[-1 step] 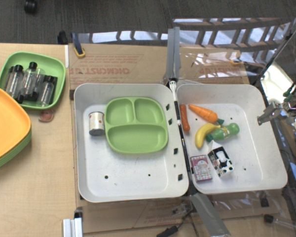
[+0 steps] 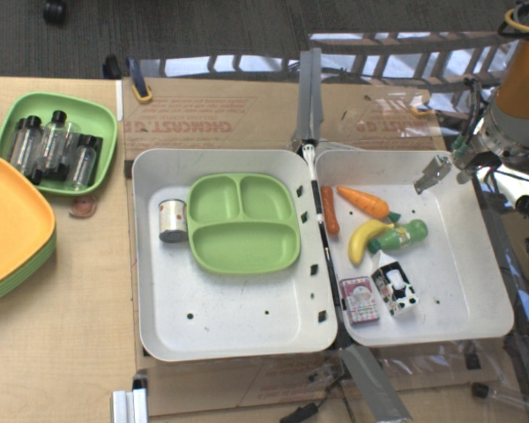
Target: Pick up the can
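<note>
Two shallow white bins sit side by side in the middle of the frame. The left bin [image 2: 159, 324] holds a green divided plate [image 2: 244, 223], and the can [image 2: 172, 220] lies on its side just left of that plate, close to the bin's left wall, its silver body and darker end visible. The right bin [image 2: 476, 298] holds an orange carrot [image 2: 363, 201], a thinner orange-red piece [image 2: 330, 211] along the left wall, a yellow banana [image 2: 366, 239] touching a green bottle-shaped toy [image 2: 402, 234], a pink packet [image 2: 360, 300] and a small black-and-white item [image 2: 394, 287] near the lower part. At the upper right the grey arm with its orange band [image 2: 520, 86] reaches in, and the gripper [image 2: 441, 173] hangs over the upper right corner of the right bin, well apart from the can; whether it is released or clenched cannot be told. At the far left, a green tray of small bottles [image 2: 57, 144] and stacked orange plates [image 2: 13, 227] rest on the wooden bench.
</note>
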`<state>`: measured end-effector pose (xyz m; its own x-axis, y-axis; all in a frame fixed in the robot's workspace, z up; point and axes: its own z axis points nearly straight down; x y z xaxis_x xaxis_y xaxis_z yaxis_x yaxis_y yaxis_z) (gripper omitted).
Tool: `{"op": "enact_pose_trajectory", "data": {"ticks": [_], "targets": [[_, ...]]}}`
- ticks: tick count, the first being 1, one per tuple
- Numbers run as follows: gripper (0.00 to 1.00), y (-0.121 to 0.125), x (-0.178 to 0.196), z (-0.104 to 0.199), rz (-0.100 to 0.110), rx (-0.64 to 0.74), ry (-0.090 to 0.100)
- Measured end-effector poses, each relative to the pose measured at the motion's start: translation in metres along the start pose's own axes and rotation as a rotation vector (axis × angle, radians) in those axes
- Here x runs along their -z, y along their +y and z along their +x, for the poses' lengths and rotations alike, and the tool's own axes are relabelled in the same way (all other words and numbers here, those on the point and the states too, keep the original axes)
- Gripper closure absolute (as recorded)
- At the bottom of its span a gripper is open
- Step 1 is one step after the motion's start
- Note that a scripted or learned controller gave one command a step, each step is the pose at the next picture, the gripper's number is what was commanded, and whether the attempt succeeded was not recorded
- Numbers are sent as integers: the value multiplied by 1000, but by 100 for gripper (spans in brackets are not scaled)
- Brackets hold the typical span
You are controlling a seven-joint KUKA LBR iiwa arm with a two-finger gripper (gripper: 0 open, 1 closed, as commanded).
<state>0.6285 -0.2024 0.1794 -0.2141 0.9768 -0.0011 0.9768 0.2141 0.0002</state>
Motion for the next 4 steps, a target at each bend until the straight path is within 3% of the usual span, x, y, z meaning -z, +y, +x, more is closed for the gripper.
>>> {"op": "enact_pose_trajectory", "data": {"ticks": [1,2,3,4], "targets": [[0,24,-89,-14,4,-5,6],[0,-15,-87,-3,-1,-7,0],[0,19,-87,-5,-1,-273,-1],[100,20,-77,-5,-1,-269,-3]]}}
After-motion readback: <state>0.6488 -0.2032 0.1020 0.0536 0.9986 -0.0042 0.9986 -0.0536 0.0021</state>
